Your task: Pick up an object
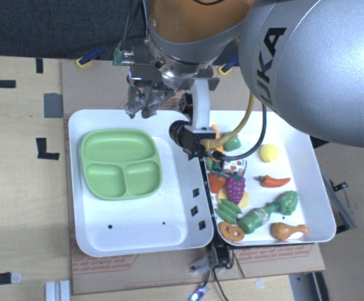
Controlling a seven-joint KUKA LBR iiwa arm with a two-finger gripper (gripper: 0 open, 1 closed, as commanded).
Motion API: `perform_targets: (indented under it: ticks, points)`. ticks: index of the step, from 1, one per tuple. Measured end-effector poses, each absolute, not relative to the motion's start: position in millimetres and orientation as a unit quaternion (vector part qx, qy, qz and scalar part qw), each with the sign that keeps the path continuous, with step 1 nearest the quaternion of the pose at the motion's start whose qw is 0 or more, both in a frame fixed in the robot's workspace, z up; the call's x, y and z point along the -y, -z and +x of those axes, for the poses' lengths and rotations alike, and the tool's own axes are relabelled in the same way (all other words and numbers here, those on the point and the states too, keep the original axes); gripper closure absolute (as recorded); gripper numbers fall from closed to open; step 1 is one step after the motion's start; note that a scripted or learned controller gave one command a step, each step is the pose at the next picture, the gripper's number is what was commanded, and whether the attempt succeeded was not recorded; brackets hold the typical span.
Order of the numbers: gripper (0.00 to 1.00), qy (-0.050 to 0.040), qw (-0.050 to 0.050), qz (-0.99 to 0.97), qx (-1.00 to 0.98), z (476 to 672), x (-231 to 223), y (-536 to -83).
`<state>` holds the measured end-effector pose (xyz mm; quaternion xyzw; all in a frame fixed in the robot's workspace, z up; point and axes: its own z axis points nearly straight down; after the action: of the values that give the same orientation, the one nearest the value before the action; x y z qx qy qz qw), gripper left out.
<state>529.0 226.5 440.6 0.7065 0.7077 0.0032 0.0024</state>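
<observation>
My gripper (141,110) hangs over the back rim of the left bin (138,237), fingers open with nothing between them. In that bin, just in front of the gripper, lies a green divided plate (120,163). The right bin (313,168) holds several toy foods: a yellow lemon (269,152), a red chili (274,181), purple grapes (235,187), a broccoli (287,202), a green bottle (254,219), a drumstick (288,232) and a brown ring (232,232). The gripper is well left of these and touches none.
The arm's big grey body (307,55) covers the upper right and hides the right bin's back corner. A black cable and fitting (191,137) hang over the divider between the bins. Bare white floor lies in front of the plate.
</observation>
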Motion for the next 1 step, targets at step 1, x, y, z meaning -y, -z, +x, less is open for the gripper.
perform_targets:
  ticks: [1]
  points:
    - [1.00,0.0120,-0.004,0.706,-0.708,489.5,-232.8,-261.5]
